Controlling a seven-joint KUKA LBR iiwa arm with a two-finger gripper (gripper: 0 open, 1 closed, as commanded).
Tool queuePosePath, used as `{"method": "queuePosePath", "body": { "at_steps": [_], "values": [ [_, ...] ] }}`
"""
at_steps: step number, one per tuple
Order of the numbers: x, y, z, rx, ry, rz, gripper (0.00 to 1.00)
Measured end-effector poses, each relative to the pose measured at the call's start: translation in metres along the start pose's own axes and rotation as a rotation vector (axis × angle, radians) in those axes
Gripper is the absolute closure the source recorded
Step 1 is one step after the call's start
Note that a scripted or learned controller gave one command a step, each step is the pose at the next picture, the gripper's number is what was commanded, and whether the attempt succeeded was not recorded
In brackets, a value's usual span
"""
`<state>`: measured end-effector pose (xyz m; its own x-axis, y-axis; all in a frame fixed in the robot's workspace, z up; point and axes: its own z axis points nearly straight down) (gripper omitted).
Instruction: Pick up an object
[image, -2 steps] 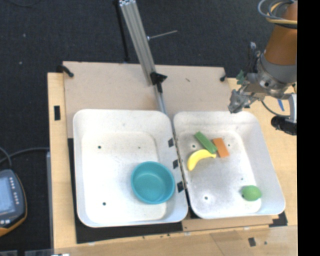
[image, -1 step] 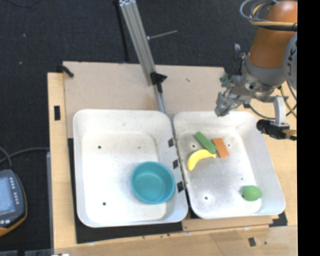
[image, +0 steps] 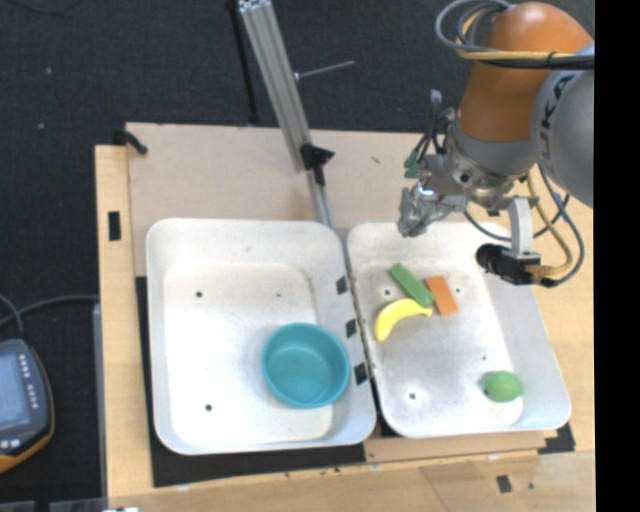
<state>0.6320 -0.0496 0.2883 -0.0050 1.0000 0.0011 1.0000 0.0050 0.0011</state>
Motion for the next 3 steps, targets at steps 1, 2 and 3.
{"method": "queuePosePath", "body": {
  "at_steps": [1,2,3],
  "values": [
    [0.058,-0.012,0.014,0.001,0.0,0.0,1.0],
    [0.101,-0.025,0.016,0.002,0.0,-0.002,1.0],
    [0.138,-0.04,0.032,0.002,-0.002,0.0,1.0]
  ]
}}
